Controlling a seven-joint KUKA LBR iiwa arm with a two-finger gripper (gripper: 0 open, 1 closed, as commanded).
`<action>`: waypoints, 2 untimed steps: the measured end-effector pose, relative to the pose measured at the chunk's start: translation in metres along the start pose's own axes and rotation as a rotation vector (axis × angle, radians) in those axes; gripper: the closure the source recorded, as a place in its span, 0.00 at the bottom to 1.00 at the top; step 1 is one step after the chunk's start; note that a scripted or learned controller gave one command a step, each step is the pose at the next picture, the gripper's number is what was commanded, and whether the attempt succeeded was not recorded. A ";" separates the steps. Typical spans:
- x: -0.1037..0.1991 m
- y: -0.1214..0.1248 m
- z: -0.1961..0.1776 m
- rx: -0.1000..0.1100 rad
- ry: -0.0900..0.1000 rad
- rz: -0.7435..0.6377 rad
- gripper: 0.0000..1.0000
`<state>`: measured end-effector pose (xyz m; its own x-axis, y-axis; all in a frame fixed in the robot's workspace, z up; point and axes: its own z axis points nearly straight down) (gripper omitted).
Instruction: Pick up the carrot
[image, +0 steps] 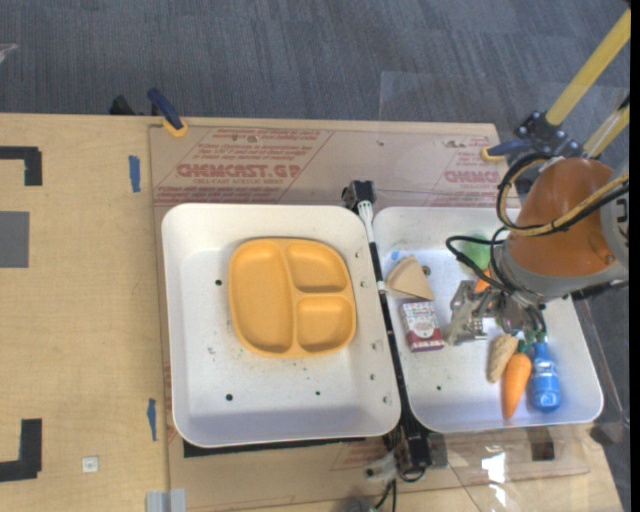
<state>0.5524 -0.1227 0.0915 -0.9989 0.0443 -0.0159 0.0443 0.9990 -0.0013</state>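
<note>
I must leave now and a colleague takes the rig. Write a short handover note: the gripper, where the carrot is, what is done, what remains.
Gripper: low in the right bin, left of the carrot, holding nothing that I can see.
Carrot: lying in the right bin's near right part, between a beige piece and a blue bottle.
Done: nothing yet; carrot not lifted.
Left: move over the carrot, grasp, lift.
Left bin holds a yellow divided plate.
</note>
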 end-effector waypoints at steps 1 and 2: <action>-0.008 -0.082 -0.024 0.003 0.005 -0.106 1.00; -0.009 -0.077 -0.022 -0.002 0.006 -0.112 0.00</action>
<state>0.5574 -0.1998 0.1141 -0.9977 -0.0673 -0.0094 -0.0673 0.9977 -0.0010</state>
